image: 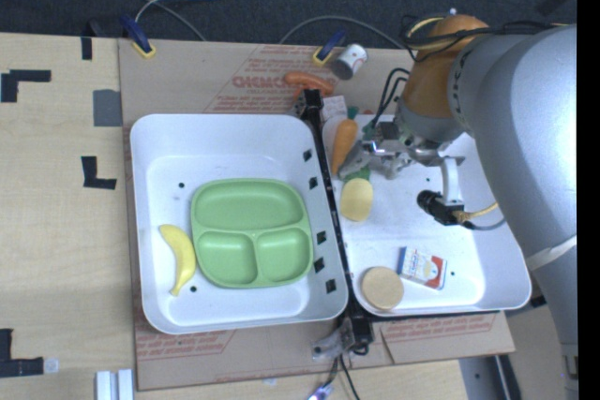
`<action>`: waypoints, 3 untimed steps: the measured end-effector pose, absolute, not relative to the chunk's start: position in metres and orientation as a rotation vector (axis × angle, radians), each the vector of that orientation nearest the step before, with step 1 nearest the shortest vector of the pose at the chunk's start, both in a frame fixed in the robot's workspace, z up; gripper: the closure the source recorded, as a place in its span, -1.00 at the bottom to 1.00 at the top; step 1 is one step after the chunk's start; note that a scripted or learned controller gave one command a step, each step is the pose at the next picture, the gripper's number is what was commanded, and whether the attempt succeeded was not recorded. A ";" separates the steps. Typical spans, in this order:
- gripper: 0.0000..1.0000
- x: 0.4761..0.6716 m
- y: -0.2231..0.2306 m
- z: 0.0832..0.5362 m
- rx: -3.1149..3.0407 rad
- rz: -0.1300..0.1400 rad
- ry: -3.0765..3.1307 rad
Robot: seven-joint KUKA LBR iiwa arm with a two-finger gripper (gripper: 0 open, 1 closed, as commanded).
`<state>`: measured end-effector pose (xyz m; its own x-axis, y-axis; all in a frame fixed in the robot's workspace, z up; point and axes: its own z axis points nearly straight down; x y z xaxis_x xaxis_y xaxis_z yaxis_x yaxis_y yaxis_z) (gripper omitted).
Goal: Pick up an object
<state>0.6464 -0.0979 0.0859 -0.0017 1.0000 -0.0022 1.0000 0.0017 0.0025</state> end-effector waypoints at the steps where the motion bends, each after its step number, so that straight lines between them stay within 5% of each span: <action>1: -1.00 0.669 -0.099 0.085 2.217 0.001 2.223; 2: 1.00 0.669 -0.099 0.096 2.215 -0.002 2.223; 3: -1.00 0.669 -0.102 0.096 2.215 -0.006 2.218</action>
<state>0.6688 -0.1018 0.0958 -0.0016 1.0000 -0.0081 1.0000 0.0016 0.0023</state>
